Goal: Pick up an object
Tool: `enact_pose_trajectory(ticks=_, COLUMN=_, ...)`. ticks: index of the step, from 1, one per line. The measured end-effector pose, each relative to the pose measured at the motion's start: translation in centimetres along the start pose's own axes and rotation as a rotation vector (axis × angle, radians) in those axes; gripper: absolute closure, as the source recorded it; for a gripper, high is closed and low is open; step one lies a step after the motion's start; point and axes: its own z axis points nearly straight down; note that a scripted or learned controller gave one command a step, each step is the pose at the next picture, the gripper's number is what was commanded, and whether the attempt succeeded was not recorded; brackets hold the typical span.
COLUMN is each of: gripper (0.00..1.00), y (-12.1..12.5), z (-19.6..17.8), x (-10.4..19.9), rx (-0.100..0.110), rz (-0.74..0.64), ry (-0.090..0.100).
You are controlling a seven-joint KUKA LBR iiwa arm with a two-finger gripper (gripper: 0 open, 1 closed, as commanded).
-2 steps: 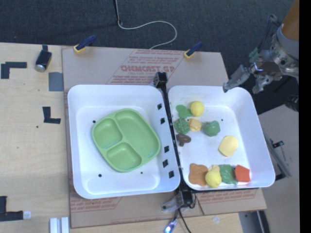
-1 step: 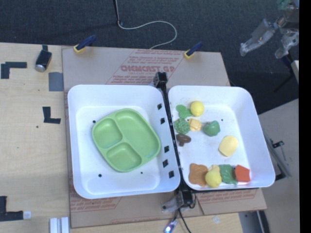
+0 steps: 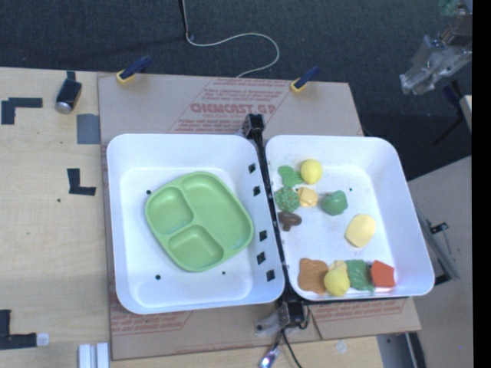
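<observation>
Two white bins, cardboard sheet, wooden bench

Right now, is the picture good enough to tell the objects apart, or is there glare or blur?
In the camera view, lighting is even and soft: the right bin is bright white but not blown out, and the yellow ball and the green divided tray read clearly with faint shadows. The small items at the bin's near edge merge slightly. The gripper at upper right looks soft and pale against the dark floor.

Smooth green plastic tray, glossy white bins
</observation>
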Motion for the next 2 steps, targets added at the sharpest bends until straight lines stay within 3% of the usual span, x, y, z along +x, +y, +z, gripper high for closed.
enact_pose_trajectory(ticks=1, gripper=1.0, y=-7.2, z=10.7, x=6.9, rx=0.017, rz=-0.006, ry=0.004)
enact_pose_trajectory(ticks=2, gripper=1.0, y=-7.4, z=10.0, x=12.9, rx=0.002, rz=-0.006, ry=0.003)
